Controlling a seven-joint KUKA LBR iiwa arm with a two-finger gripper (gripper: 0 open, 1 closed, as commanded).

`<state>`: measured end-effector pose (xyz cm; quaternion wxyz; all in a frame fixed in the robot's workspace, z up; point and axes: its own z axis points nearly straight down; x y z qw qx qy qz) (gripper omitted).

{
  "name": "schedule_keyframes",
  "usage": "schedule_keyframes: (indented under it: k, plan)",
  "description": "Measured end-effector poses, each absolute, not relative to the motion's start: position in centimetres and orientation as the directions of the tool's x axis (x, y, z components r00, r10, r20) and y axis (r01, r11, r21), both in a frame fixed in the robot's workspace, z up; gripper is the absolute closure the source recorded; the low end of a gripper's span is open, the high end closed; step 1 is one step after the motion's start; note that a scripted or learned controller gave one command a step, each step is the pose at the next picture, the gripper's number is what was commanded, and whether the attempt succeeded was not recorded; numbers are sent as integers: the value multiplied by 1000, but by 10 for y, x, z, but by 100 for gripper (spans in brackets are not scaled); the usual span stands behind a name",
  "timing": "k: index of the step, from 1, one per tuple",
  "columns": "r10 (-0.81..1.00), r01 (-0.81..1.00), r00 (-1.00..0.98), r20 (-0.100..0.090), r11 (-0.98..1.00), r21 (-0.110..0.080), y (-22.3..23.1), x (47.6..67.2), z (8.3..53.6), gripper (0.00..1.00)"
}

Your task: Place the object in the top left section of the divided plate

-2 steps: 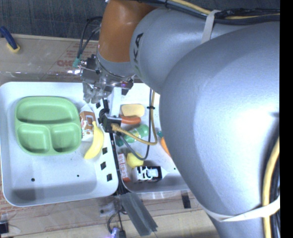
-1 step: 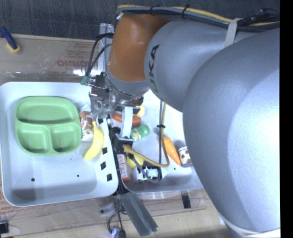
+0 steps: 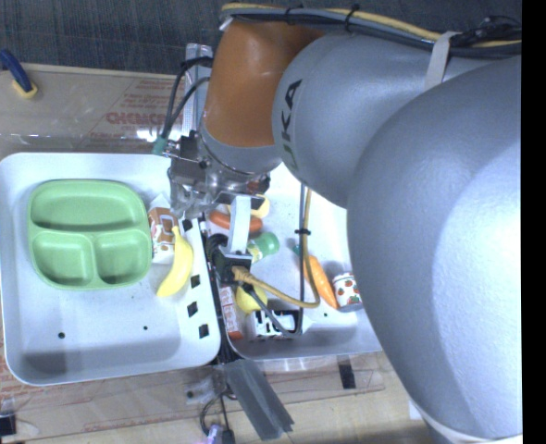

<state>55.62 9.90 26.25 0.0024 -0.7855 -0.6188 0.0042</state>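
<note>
Camera view, risk: your gripper (image 3: 199, 202) hangs over the rim between the two bins, and I cannot tell its state, so a descent could clip that rim or nudge the banana (image 3: 178, 265) aside. Item: banana, yellow, curved, lying in the left bin (image 3: 32, 340) just beside the green divided plate (image 3: 90, 234), outside every section.

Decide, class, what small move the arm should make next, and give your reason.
Probably lower the pincer onto the banana. The banana lies just below the pincer, beside the green divided plate in the left bin, and nothing yet rests in the plate's sections. Whether the pincer already holds anything cannot be told.
</note>
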Motion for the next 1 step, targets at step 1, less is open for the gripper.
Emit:
schedule_keyframes:
  k: [1]
  plan:
    - [923, 923, 384, -2, -384, -2, 44, 582, 243, 100]
